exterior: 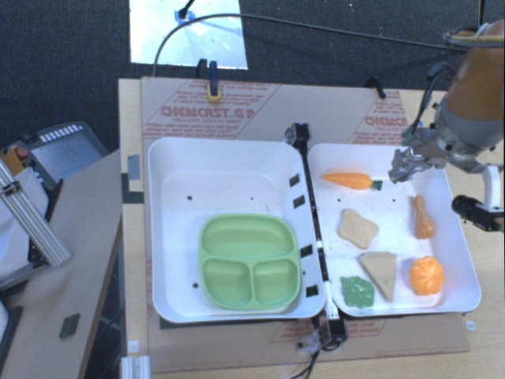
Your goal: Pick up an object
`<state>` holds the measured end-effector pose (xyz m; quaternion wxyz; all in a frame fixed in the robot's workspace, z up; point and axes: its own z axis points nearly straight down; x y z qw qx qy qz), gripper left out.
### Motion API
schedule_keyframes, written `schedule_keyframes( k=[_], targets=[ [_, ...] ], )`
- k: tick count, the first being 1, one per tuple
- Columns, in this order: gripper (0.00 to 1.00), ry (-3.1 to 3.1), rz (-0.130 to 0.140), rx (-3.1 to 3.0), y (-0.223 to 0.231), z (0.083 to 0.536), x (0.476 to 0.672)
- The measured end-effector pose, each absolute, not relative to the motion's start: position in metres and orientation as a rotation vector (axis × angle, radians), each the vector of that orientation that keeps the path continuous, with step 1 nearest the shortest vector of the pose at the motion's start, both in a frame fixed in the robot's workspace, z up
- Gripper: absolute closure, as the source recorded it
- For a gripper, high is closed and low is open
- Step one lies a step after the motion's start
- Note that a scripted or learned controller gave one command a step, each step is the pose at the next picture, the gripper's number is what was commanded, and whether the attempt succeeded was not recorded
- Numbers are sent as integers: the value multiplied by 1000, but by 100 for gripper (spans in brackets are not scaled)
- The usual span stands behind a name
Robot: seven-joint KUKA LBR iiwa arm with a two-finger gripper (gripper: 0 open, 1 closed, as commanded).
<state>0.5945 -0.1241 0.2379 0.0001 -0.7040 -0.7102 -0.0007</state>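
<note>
My gripper (401, 169) hovers beside the orange plastic toy carrot (348, 180); jaw state, cannot tell. Carrot looks light, stiff, slick, so grab mid-body across its width.

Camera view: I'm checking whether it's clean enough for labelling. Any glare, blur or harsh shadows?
Camera view: light is even and shadows soft; the white bins look bright but not washed out; the reflective sheet behind the bench shows glare; the carrot and green tray are reasonably sharp; the hand is slightly soft.
</note>
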Motion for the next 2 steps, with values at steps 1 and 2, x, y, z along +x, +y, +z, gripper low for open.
schedule_keyframes(
  k=[1, 2],
  targets=[
    [100, -2230, -1, -2212, -72, 226, 582],
    [100, -2232, -4, -2210, -15, 231, 576]
  ],
)
